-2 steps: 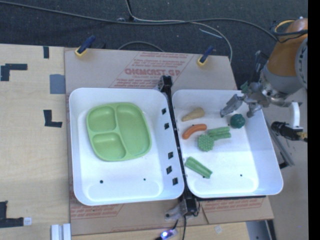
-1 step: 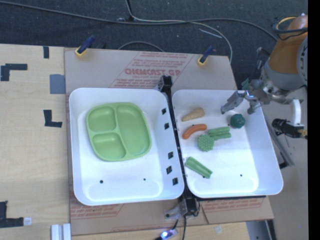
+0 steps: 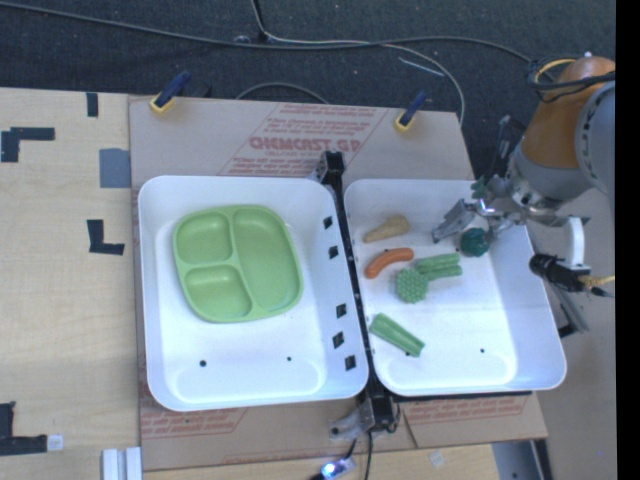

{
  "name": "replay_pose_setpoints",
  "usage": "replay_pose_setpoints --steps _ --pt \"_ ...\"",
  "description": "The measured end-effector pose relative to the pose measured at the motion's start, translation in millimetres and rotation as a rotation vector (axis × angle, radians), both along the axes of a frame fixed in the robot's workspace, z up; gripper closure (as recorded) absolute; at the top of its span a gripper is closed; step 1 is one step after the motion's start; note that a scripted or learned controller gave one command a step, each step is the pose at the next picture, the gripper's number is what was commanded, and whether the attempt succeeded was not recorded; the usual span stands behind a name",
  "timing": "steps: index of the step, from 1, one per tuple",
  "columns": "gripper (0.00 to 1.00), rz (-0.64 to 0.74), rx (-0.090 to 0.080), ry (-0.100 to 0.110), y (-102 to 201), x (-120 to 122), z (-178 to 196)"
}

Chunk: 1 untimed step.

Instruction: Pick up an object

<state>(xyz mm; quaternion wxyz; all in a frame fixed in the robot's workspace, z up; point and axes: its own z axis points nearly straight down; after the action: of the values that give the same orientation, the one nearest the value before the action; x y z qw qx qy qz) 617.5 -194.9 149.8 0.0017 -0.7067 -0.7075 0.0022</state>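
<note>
A small dark green round object (image 3: 475,242) is sitting at the tips of the gripper (image 3: 468,230), near the right bin's (image 3: 530,368) far right corner; whether it is actually pinched between the fingers I cannot tell, and the fingers' spread is not readable either. The grey arm (image 3: 570,138) with its orange band is reaching in over that bin's right edge. Just beside the object, toward the bin's middle, a green bean pod (image 3: 438,264) is lying next to a green broccoli piece (image 3: 411,286). An orange carrot-like piece (image 3: 388,261) and a tan piece (image 3: 386,230) are lying nearer the left wall, and a green strip (image 3: 396,334) is lying toward the near left corner. In the left bin (image 3: 160,368) a green divided plate (image 3: 237,262) is lying toward the far side
</note>
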Motion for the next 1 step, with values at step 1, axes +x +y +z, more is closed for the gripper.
replay_pose_setpoints --steps 1 --pt "0.00 0.001 -0.004 -0.010 4.3 -0.2 -57.5"
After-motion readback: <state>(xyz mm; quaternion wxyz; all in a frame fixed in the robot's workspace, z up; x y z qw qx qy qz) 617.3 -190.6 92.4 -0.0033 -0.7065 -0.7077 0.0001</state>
